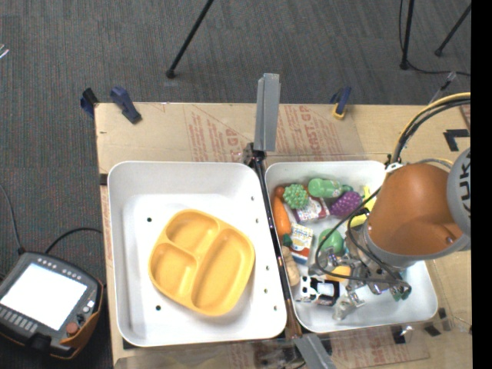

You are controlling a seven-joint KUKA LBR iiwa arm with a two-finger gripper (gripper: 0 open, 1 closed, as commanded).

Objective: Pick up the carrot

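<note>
1. While the gripper (361,294) hangs near-right, grip unclear, the carrot (281,216) lies by the right bin's (427,302) left wall.
2. It looks light, stiff and smooth; grasp across its middle.

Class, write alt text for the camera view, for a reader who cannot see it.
A grey and orange robot arm lowers its gripper into the right bin, over a heap of toy food. The carrot lies apart from it by that bin's left wall. The left bin holds a yellow divided plate.
</note>
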